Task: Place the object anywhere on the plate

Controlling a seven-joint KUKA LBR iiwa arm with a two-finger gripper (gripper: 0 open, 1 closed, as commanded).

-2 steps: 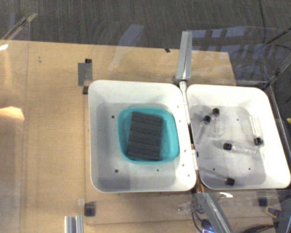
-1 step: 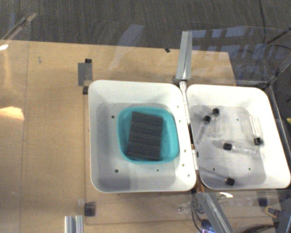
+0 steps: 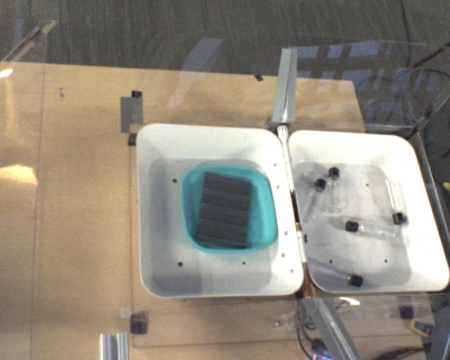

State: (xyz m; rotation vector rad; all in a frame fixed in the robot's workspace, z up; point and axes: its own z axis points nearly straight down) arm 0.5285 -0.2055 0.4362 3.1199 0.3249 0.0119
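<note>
A teal plate [image 3: 190, 214] with a raised rim lies in the middle of the left white bin [image 3: 156, 238]. On it rests a dark grey ribbed rectangular block [image 3: 225, 210]. The block lies flat, with its long side running front to back, and sits wholly inside the plate's rim.
The right white bin [image 3: 429, 238] holds several clear tubes with black caps, such as one near the middle [image 3: 369, 230] and one at the right [image 3: 395, 198]. A loose black cap [image 3: 355, 280] lies near its front wall. A metal divider post [image 3: 285, 88] stands behind the two bins.
</note>
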